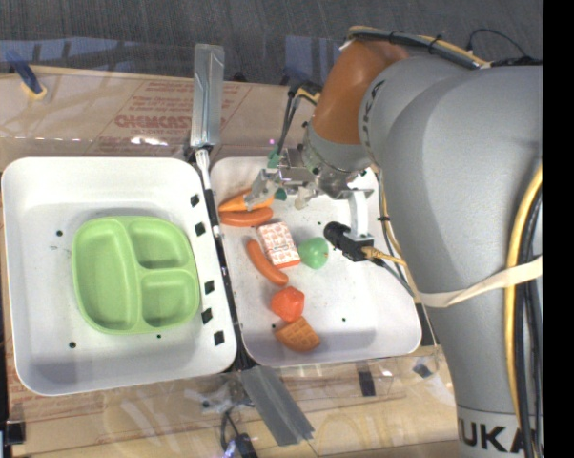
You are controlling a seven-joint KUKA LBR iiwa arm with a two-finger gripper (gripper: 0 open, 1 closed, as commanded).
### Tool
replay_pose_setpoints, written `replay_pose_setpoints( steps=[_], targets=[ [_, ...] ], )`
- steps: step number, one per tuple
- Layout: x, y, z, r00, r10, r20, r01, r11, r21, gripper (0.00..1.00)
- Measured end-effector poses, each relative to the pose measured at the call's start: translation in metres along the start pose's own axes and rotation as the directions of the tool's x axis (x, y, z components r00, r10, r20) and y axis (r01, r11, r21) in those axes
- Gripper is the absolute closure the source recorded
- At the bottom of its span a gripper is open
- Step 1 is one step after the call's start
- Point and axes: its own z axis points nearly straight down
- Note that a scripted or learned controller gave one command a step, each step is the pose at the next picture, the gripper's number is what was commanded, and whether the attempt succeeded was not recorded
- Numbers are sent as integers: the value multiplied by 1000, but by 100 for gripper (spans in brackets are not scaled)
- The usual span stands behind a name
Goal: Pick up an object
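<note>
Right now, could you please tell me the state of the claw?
Claw: low over the far end of the right bin, at the orange carrot-like piece; open, shut or holding cannot be told.

A KUKA iiwa arm (459, 189) in smooth, rounded pale-grey casing fills the right of the scene, its bulky segments curving like a bent elbow. A glossy orange band (349, 89) rings the arm above the wrist. Black cables (416, 41) run along the far edge of the casing, and yellow and cream cables (521, 256) trail down its right side. White "KUKA" lettering (497, 437) marks the dark base at near right. The metallic gripper (282, 187) carries small green and red fittings.
</note>
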Motion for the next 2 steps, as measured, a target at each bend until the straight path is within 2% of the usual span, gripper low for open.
replay_pose_setpoints(
  steps=[1,2],
  targets=[
    [-5,-60,35,997,-73,0,73,997,-4,0],
    [-4,-58,23,997,-78,1,78,997,-6,100]
  ],
)
